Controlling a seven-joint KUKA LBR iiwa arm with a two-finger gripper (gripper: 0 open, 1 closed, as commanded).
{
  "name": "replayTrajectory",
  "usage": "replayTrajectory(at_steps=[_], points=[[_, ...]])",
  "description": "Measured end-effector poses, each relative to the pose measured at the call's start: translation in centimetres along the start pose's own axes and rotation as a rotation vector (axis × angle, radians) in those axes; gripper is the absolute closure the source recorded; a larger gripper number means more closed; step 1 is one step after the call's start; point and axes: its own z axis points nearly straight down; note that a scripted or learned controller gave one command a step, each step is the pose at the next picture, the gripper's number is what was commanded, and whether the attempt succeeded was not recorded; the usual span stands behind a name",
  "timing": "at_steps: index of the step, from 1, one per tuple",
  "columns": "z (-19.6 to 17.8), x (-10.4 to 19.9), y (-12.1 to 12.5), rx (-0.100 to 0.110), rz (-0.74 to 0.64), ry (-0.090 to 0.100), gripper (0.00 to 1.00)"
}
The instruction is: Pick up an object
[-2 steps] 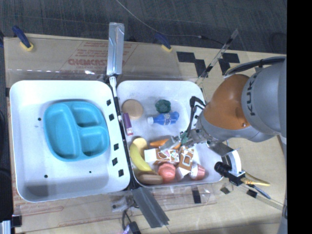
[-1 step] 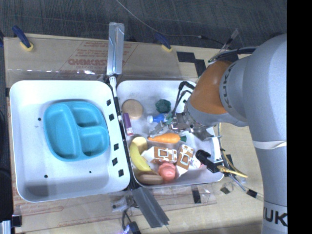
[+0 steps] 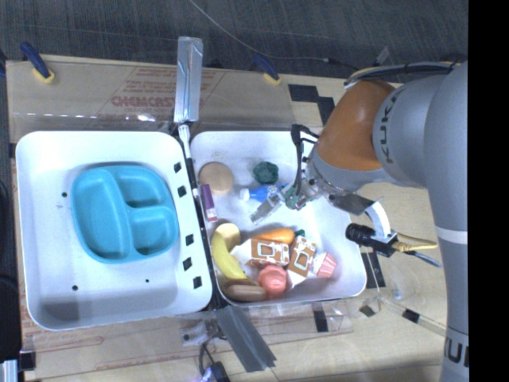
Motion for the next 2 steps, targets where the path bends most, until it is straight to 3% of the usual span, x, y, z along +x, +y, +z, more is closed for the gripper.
replayTrajectory(at_steps=[1,2], points=[[0.0,0.0,0.0,0.001,0.000,0.000,0.00],[4.0,-5.2,3.9,0.002,0.200,0.002,0.00]])
